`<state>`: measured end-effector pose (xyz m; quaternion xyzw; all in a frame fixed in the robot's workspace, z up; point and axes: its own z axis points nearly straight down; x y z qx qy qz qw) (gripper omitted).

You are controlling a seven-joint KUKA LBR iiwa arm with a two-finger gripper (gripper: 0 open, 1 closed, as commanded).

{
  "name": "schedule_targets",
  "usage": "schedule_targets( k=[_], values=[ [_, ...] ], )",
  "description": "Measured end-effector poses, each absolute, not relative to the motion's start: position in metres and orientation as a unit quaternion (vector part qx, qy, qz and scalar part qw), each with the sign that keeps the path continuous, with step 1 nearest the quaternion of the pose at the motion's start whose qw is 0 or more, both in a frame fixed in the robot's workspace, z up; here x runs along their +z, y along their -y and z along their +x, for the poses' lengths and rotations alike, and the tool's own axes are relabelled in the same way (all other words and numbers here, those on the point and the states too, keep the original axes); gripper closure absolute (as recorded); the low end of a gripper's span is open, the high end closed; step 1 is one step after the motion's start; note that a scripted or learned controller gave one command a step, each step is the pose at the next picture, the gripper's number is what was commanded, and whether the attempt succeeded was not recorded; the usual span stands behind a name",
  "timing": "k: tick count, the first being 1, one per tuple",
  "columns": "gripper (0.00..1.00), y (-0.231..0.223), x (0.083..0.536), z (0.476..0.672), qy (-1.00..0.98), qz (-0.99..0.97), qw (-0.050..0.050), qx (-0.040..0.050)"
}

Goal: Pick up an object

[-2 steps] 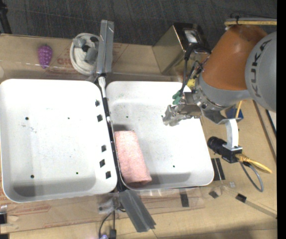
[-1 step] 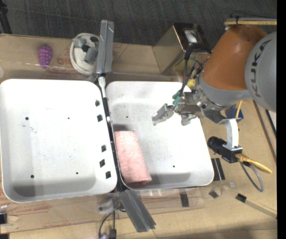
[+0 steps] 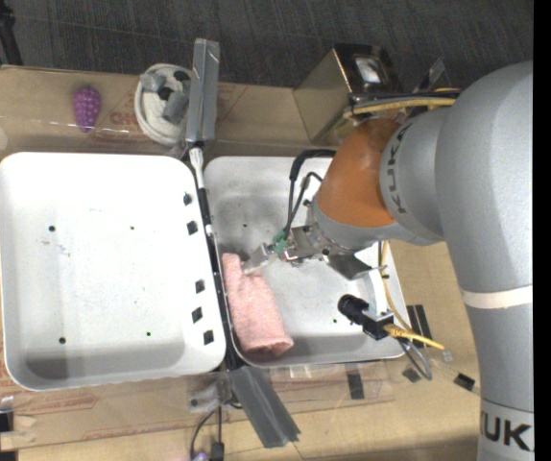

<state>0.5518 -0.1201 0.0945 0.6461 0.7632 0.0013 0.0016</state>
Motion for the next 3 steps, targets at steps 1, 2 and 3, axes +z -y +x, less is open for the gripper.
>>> schedule_targets(
  k=[1, 2, 3],
  values=[
    [0.0, 0.105, 0.094, 0.616, -0.763, 0.646, 0.002, 0.0005],
    [0.0, 0.114, 0.098, 0.526, -0.767, 0.642, -0.001, -0.0004],
    [0.0, 0.116, 0.099, 0.58, -0.757, 0.654, -0.001, -0.0007]
  ],
)
